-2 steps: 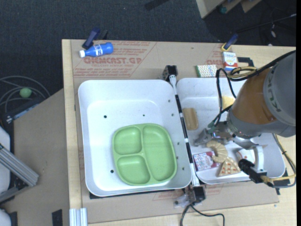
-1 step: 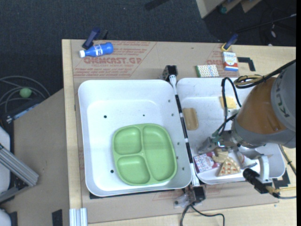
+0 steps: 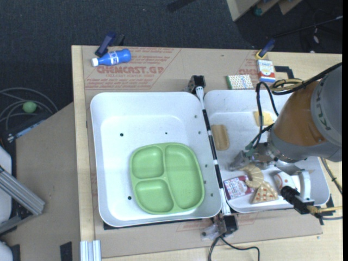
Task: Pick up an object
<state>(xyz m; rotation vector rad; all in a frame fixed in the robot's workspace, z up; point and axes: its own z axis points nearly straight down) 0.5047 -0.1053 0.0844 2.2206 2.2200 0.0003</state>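
Note:
My gripper [image 3: 243, 160] is low inside the right bin [image 3: 234, 99], near its middle left. Just below it lies a tan round piece [image 3: 253, 174]. A red and white packet [image 3: 235, 187] and a pizza-slice toy [image 3: 265, 192] rest at the bin's front. A tan block [image 3: 220, 136] lies by the bin's left wall, above and left of the gripper. Behind the arm a yellow item [image 3: 260, 117] is partly hidden. The grey and orange arm [image 3: 304, 124] covers the bin's right half.
The left bin [image 3: 109, 113] holds a green divided plate [image 3: 166, 177]. A white object [image 3: 302, 181] lies at the right bin's front right. On the bench behind the bins are a blue and white bottle [image 3: 111, 57], small cards [image 3: 241, 81] and a cable [image 3: 283, 84].

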